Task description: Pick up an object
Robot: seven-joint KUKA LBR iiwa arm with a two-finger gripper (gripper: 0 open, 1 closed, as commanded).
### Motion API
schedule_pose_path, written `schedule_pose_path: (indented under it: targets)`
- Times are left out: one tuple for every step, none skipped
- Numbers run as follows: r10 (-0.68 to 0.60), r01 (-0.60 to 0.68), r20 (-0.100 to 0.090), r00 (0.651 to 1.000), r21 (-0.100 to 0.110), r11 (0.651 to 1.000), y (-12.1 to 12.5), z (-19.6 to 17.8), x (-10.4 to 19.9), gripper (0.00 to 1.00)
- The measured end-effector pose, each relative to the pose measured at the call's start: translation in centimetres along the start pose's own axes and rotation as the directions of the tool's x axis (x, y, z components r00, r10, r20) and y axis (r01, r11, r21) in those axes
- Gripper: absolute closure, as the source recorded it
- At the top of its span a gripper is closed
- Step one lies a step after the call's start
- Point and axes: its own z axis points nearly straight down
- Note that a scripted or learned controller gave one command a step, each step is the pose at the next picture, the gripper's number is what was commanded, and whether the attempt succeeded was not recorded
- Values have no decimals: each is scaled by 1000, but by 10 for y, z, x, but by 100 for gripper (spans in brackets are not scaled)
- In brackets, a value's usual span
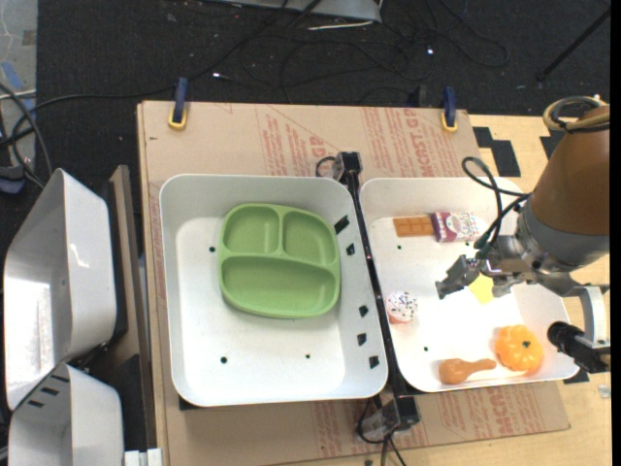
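Nearby, pumpkin (518, 349), perhaps wafer (411, 226), speckled ball (402, 306)

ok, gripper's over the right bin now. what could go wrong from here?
1. The gripper hangs beside a small yellow piece that the arm partly hides; a grasp there may miss.
2. The white dotted ball could roll if nudged.
3. The pumpkin and orange gourd sit near the right bin's front wall, leaving little finger room.
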Motion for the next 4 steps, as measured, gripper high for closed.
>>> schedule_pose_path:
  targets:
    - [-3,3,2,1000,-11,1000,2,-5,0,0]
    - [0,0,1,1000,-7,1000,4,38,1,0]
    - [1,-1,0,1000,-6,1000,-2,85,7,0]
    - [1,-1,1,1000,-7,1000,-3,129,8,0]
